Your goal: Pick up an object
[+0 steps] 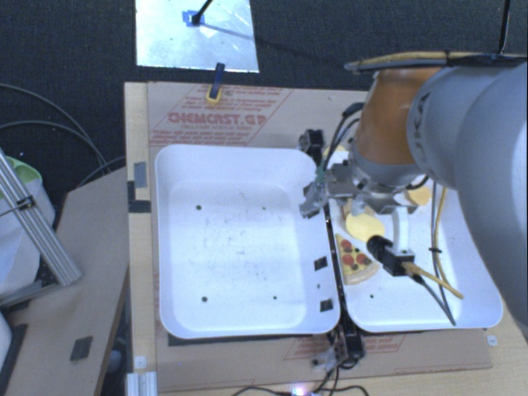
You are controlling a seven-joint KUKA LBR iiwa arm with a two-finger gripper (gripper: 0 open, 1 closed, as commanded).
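The grey arm with its orange band (392,122) reaches down over the right bin (462,304). Its wrist hides the gripper, which hangs above the bin's left part. Below the wrist lies a toy pizza slice (355,258) with red spots, close to the bin's left wall. A pale yellow piece (360,223) lies just behind the slice, partly under the arm. Another yellow piece (419,195) peeks out at the arm's right side. I see nothing between the fingers.
The left bin (239,246) adjoins the right bin along a dark divider (332,254). A cardboard sheet (223,110) lies under both bins. A shiny metal plate (194,19) lies beyond the bench.
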